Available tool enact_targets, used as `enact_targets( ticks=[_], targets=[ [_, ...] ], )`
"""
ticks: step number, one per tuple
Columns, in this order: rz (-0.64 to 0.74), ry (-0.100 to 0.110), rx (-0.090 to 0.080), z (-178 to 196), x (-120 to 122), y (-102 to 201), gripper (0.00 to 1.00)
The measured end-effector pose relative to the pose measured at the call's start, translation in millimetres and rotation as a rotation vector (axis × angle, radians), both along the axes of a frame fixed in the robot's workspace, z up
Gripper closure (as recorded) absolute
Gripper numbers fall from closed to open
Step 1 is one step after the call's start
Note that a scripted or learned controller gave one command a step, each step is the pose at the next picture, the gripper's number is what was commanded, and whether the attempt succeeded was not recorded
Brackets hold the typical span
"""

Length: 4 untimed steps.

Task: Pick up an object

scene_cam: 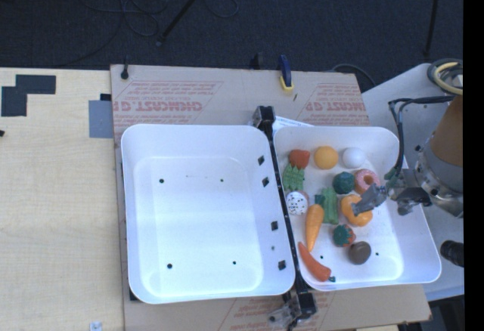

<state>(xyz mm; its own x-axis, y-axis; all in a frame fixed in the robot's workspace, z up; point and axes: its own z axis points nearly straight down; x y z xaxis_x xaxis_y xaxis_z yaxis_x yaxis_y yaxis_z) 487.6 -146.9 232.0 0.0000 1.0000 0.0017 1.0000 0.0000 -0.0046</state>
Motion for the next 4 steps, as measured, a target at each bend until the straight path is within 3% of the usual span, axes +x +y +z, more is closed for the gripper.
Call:
enact_targets(
  ticks=[1, 2, 3, 4],
  targets=[
    [0.0, -0.004, -0.003, -62, 45, -51, 0.0],
    [0.001, -0.014, -0.005, -129, 105, -29, 0.0],
    [0.013, 0.016, 0.0, -141, 156, -49, 0.0],
    [0.008, -0.005, -0.008, -129, 158, -51, 1.0]
  ],
)
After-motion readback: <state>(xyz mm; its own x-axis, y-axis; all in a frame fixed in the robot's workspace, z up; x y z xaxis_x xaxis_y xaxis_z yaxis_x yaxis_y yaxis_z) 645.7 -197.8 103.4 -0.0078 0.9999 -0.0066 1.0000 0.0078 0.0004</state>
